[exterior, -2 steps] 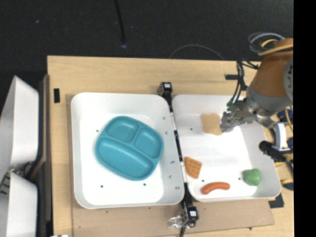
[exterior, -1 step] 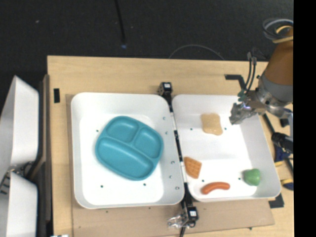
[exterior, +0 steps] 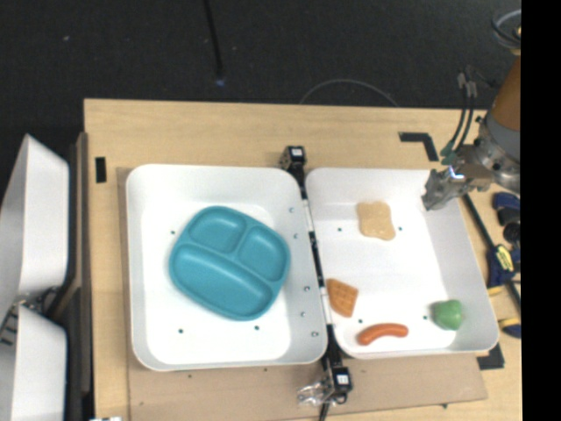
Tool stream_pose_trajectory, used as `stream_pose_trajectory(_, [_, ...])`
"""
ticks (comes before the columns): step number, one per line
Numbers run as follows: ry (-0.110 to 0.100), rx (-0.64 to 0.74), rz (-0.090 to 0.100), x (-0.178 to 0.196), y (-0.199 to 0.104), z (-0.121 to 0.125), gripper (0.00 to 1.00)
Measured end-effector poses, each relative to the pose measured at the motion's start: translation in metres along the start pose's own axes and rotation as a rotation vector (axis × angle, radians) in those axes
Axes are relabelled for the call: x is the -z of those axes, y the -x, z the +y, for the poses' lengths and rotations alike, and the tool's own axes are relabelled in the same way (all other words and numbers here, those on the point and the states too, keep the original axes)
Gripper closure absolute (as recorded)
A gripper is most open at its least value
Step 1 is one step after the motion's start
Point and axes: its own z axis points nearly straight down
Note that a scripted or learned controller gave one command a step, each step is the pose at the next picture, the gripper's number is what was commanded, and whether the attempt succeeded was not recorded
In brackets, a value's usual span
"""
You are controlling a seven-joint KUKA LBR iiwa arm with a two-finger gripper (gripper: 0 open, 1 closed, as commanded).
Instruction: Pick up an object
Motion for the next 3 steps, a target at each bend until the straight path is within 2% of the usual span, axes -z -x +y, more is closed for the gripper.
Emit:
stream_pose_trajectory(1, [-0.005, 0.004, 0.002, 0.001, -0.045, 0.012, 1.0])
stream_pose_trajectory(2, [-0.005, 0.003, 0.001, -0.001, -0.092, 0.038, 1.0])
stream_pose_trajectory(3, [-0.006, 0.003, 0.001, -0.014, -0.151, 0.052, 1.0])
